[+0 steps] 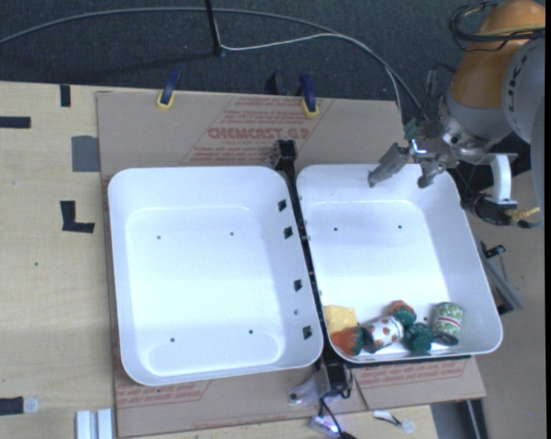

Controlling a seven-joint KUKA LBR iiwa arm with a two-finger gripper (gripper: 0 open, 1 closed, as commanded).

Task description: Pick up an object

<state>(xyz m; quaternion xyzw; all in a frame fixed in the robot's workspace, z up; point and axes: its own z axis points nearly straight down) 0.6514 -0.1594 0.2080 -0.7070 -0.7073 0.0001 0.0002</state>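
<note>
Several small objects lie bunched along the near edge of the right bin (385, 236): a yellow block (340, 317), an orange piece (347, 338), a red and white figure (389, 327), a dark green lump (419, 338) and a green patterned ball (447, 322). My gripper (406, 171) hangs over the bin's far right corner, well away from that pile. Its two fingers are spread apart, open, with nothing between them.
The left bin (202, 273) sits beside the right one, joined by black clips (296, 236) along the shared edge. Both rest on a cardboard sheet (248, 126) held by blue and yellow clamps (169, 91). A cable (257, 35) arcs across the back.
</note>
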